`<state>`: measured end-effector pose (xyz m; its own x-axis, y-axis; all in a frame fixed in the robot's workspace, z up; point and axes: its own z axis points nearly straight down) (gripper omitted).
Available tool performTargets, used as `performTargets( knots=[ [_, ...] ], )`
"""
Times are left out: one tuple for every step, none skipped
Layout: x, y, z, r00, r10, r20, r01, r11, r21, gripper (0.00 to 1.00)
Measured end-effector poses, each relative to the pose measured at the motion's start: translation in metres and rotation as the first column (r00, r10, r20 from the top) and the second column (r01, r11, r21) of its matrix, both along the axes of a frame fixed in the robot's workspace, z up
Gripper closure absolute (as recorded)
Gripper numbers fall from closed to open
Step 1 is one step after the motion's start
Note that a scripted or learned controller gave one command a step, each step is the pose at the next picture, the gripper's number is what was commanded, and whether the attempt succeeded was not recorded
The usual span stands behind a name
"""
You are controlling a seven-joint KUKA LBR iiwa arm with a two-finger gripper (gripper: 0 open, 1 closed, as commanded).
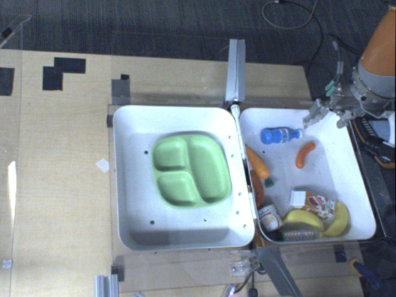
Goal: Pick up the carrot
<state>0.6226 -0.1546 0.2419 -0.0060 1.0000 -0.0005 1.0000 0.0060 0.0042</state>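
Orange carrot [257, 163] hugs the right bin's [346, 159] left wall (claw [326, 111] above far rim).

We list two bins, left bin [124, 184] and right bin [352, 166], in smooth white plastic with a soft sheen. In the left one we record a green divided tray [192, 169], moulded plastic, satin and evenly smooth. In the right we note a carrot [257, 163], matt orange skin; a blue bottle [279, 135], glossy plastic; a small orange-red sausage-shaped piece [304, 154], smooth; bananas [318, 220], matt yellow peel; a printed packet [319, 204], slightly shiny. The bench top [55, 166] reads as pale wood, matt. The upright rail [236, 70] is brushed metal. The gripper [328, 107] looks like dull grey metal.
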Motion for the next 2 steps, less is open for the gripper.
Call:
performTargets(
  knots=[
    [-0.031, 0.012, -0.152, 0.956, 0.293, 0.002, -0.293, 0.956, -0.002, 0.0],
    [-0.028, 0.013, -0.139, 0.956, 0.294, 0.009, -0.294, 0.956, -0.003, 1.0]
  ],
)
